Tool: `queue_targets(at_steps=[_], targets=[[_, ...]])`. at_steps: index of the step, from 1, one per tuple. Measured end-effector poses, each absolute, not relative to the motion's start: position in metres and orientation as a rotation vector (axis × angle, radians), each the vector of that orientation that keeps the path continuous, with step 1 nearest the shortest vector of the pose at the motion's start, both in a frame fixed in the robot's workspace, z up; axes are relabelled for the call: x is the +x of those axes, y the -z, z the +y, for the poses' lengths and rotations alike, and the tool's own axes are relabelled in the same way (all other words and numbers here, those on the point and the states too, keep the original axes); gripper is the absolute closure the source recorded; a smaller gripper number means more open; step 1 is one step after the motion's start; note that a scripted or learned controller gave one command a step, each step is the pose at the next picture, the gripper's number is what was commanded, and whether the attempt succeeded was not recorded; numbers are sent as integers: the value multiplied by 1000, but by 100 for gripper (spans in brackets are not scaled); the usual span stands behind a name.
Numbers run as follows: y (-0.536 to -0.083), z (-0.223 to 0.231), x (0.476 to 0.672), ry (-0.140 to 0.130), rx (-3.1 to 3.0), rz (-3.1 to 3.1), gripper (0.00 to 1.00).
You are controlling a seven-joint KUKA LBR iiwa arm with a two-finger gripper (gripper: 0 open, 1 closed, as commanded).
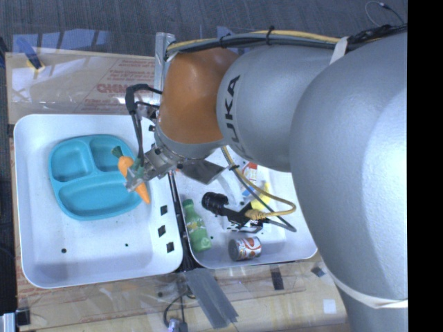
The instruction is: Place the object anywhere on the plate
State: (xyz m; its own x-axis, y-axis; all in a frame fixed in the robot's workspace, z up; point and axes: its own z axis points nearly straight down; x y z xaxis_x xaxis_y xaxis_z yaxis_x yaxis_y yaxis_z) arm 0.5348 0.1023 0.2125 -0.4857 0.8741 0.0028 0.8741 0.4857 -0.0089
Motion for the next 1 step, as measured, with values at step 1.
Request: queue_targets(at_steps=[1], targets=[[-213, 102, 535, -10, -1591, -2701, 0]])
